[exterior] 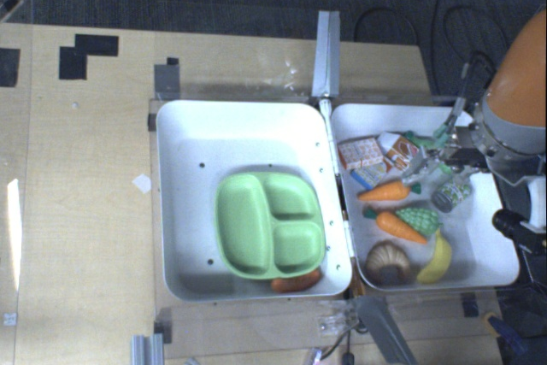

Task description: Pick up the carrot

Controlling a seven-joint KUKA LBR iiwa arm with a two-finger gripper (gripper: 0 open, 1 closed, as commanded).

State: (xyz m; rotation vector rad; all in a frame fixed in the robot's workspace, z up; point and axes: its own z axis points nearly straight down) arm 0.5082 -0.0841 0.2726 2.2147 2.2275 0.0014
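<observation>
- The bench (85, 184) holds two white bins side by side.
- The left bin (184, 184) has a green tray (269, 222) with three parts in it.
- The right bin (487, 261) is full of toy food.
- The tool (427, 162) sits just above one carrot (386, 191); I cannot tell how wide it is open.
- A second carrot (400, 226) lies near a yellow banana (437, 260).

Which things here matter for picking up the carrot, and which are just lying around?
Job: upper carrot, lower carrot, gripper, right bin.

Lying about: banana, green divided plate, snack box, left bin.
</observation>
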